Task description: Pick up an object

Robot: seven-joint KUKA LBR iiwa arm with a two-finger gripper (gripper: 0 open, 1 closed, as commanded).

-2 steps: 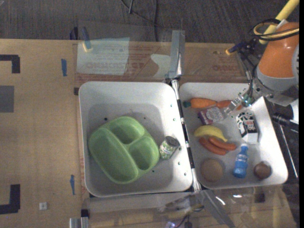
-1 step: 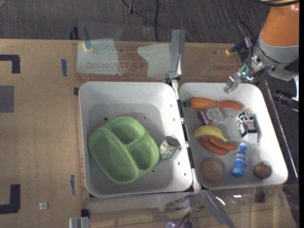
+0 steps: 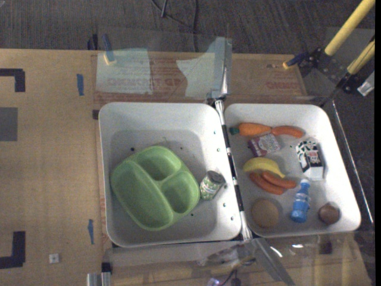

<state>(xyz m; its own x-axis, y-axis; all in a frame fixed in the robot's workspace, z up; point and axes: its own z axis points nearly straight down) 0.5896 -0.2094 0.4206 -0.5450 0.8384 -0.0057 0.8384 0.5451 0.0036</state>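
Observation:
The left bin holds a green divided plate and a small can lying against the plate's right edge. In the right bin two carrots lie end to end along the back. Below them is a maroon packet, with a cow-patterned carton to its right. A banana rests above two orange sausages. Along the front sit a brown round fruit, a blue bottle and a small brown kiwi-like fruit.
The bins stand on a cardboard-covered bench marked with blue tape. A clear plastic panel stands behind the left bin. A yellow pole with clamps rises at the back right.

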